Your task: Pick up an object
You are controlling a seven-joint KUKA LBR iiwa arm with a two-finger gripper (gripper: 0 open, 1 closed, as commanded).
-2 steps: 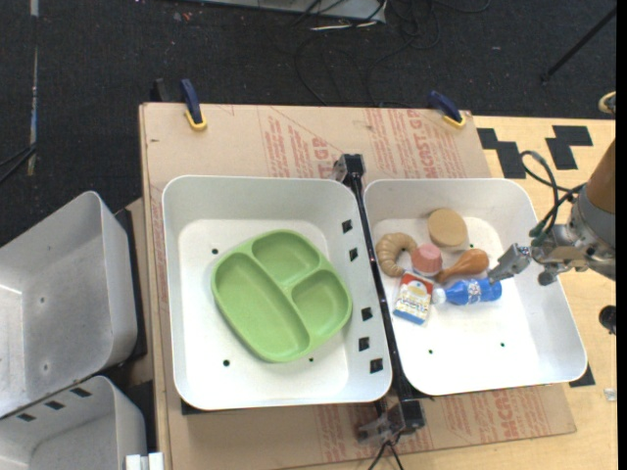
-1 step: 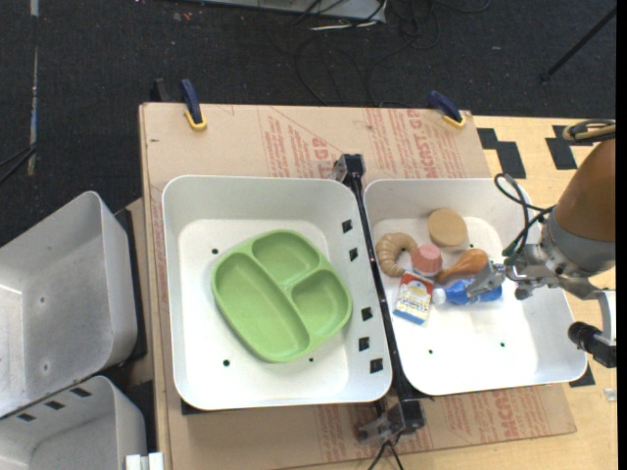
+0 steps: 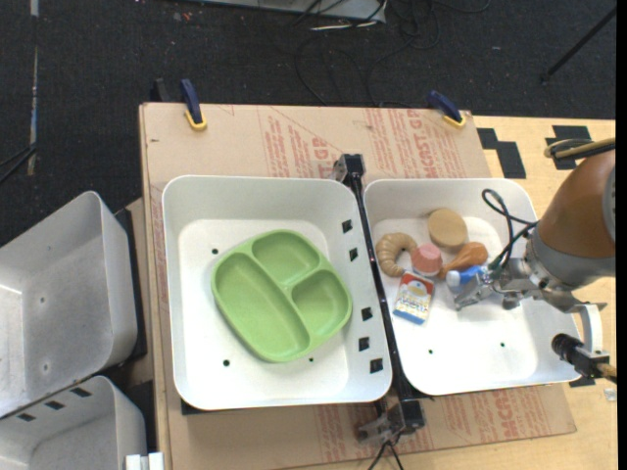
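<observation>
The right bin (image 3: 490, 360) holds several small objects near its left and back. A tan croissant-shaped piece (image 3: 394, 250) lies beside a pink cup (image 3: 426, 258). Behind them is a round tan bun (image 3: 447, 228), with an orange piece (image 3: 470, 255) to its right. A small printed carton (image 3: 414, 300) lies at the front. My gripper (image 3: 472, 290) is low in the bin, reaching in from the right, its tip against a small blue object (image 3: 461, 279) just below the orange piece. I cannot see whether the blue object is gripped.
A green divided plate (image 3: 282, 294) lies in the left bin (image 3: 186, 262). The divider (image 3: 372, 282) between the bins runs just left of the objects. The arm's orange band (image 3: 588, 209) hangs over the right bin's far right side.
</observation>
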